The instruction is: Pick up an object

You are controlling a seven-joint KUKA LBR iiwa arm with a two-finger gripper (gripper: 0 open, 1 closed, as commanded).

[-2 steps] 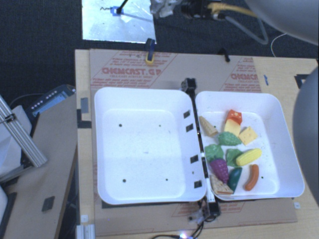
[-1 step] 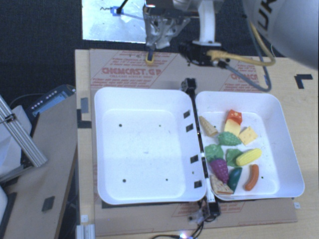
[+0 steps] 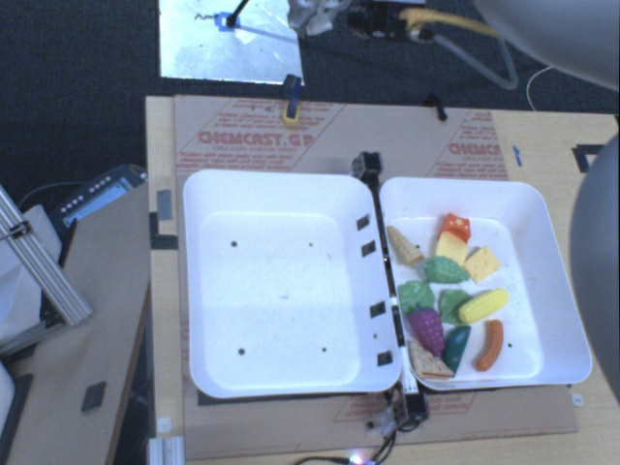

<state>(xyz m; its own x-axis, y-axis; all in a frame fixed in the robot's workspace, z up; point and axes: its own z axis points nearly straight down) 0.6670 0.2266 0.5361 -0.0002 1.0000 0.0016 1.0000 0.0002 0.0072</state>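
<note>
The right bin (image 3: pixel 552 260) holds several toy foods. Among them are a red and yellow piece (image 3: pixel 453 232), a yellow cheese wedge (image 3: pixel 482 262), a tan bread wedge (image 3: pixel 404 245), green leafy pieces (image 3: pixel 446 270), a yellow corn cob (image 3: pixel 482 305), purple grapes (image 3: pixel 427 329) and an orange sausage (image 3: pixel 489 345). My gripper (image 3: pixel 320 6) hangs high at the top of the camera view, well beyond the bins' far edge and above the bench, with nothing seen in it.
The left bin (image 3: pixel 281 289) lies beside the right one, joined by a black clip strip (image 3: pixel 380 260). A shiny metal plate (image 3: pixel 228 27) lies behind the bins. A yellow cable (image 3: pixel 455 22) trails from the wrist. A grey device (image 3: pixel 97 194) sits at left.
</note>
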